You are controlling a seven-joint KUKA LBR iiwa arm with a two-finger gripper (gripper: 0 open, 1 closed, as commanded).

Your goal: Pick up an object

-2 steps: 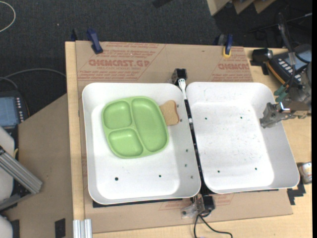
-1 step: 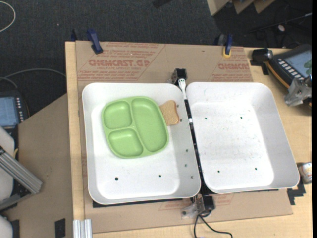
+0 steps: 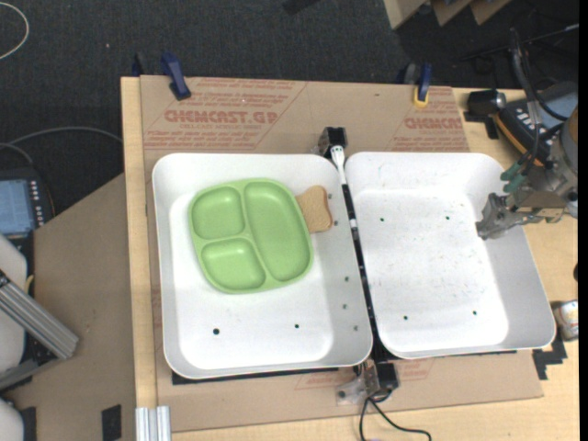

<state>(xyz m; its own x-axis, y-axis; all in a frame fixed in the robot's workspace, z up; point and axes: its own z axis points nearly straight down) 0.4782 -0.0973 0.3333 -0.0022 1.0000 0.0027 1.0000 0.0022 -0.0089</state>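
Camera view, left to right: the left bin (image 3: 184,329) holds a green divided plate (image 3: 250,235) lying flat, with a tan sponge-like piece (image 3: 316,209) touching its right rim, both candidates for picking. The right bin (image 3: 432,329) adjoins it on the surface (image 3: 230,108). The end effector (image 3: 493,219) hangs over that bin's right edge, well apart from both objects; its state cannot be told.

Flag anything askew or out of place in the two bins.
The green three-compartment plastic plate sits rotated in the left white bin, and a tan cookie-like piece lies against its right rim, not in a compartment.
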